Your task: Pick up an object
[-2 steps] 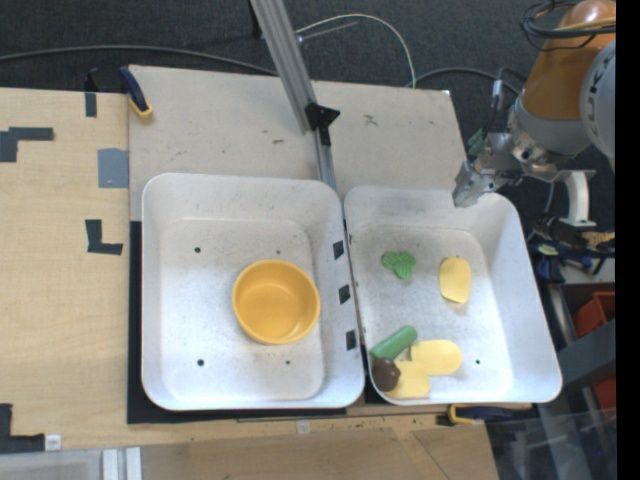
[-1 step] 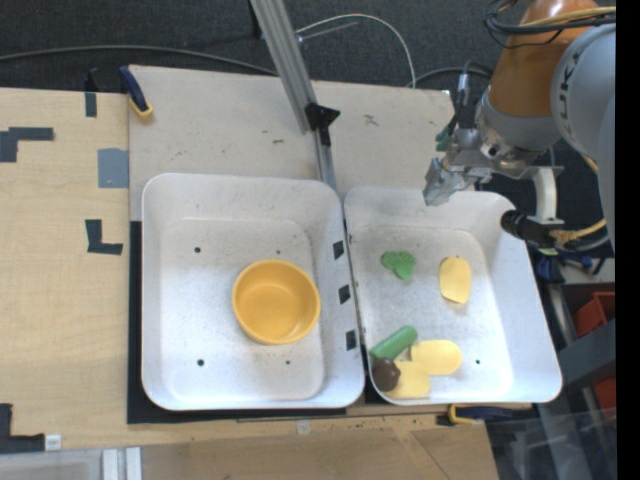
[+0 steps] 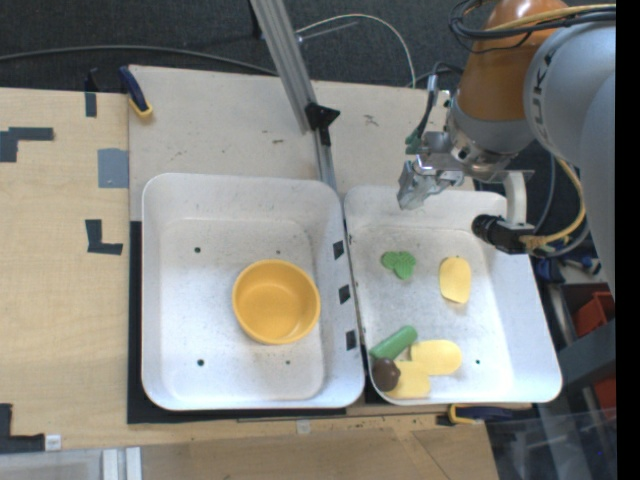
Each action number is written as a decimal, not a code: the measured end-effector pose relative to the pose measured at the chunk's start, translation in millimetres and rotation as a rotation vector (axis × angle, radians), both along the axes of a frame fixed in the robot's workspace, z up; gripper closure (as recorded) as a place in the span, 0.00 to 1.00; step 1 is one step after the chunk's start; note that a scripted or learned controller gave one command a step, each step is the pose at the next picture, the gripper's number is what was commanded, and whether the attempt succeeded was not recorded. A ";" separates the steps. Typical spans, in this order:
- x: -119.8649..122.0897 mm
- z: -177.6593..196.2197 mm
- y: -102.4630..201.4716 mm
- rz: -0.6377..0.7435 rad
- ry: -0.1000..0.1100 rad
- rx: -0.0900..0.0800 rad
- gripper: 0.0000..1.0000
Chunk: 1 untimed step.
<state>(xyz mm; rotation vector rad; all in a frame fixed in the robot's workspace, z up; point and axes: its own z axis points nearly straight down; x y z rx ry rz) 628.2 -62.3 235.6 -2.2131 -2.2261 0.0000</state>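
The hand (image 3: 415, 194) hangs over the far edge of the right bin (image 3: 520, 313), up near its back left corner, and from here I can't tell whether it's open or closed; nothing shows in its grip. Behind it the grey arm (image 3: 580, 78) with its orange band (image 3: 505, 53) leans in from the right.

Down in that right bin, the nearest thing to the hand is a small green piece (image 3: 399, 264), lying clear of everything else. Just to its right sits a yellow oval (image 3: 455, 279), apart from it. Toward the near edge there's a cluster: a green stick (image 3: 393, 343) lying at a slant, a brown lump (image 3: 386, 374) touching its lower end, and a flat yellow piece (image 3: 428, 362) pressed up against both.

Over in the left bin (image 3: 180, 268), one yellow bowl (image 3: 276, 301) stands upright, a little right of centre.

Both bins sit side by side on the counter (image 3: 60, 268), walls touching along the middle.
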 end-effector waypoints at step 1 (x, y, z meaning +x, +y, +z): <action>-13.8 -8.3 55.8 0.001 0.002 0.000 1.00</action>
